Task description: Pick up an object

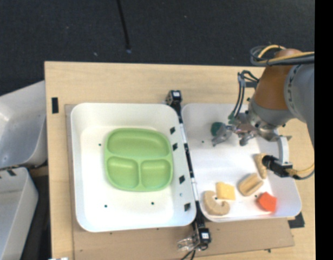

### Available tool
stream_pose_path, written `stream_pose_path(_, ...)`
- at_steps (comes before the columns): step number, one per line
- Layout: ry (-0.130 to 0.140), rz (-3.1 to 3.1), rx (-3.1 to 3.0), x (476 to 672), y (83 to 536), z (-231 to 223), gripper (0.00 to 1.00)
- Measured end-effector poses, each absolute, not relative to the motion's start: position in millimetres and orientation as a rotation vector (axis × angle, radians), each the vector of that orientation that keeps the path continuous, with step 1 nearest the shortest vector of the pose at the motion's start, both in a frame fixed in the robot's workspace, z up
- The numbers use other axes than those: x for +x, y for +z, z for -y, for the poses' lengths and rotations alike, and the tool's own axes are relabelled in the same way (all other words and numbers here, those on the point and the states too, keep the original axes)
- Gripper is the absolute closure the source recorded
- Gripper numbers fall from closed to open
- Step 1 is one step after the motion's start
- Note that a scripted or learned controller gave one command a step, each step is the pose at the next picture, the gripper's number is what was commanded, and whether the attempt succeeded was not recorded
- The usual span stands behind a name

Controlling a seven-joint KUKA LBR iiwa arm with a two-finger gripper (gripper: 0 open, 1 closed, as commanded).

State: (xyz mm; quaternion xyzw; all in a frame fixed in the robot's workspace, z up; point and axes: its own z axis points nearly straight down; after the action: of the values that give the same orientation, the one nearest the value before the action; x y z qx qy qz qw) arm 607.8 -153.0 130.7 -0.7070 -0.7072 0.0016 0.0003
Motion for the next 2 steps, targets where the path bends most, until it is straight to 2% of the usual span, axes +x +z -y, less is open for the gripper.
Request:
stream_pose_path(1,0.004,2.220,-2.224,607.6,99.5,154.2,0.00)
stream_pose_path(2,-0.002,2.219,-2.230,608.9,112.5,155.3,1.00)
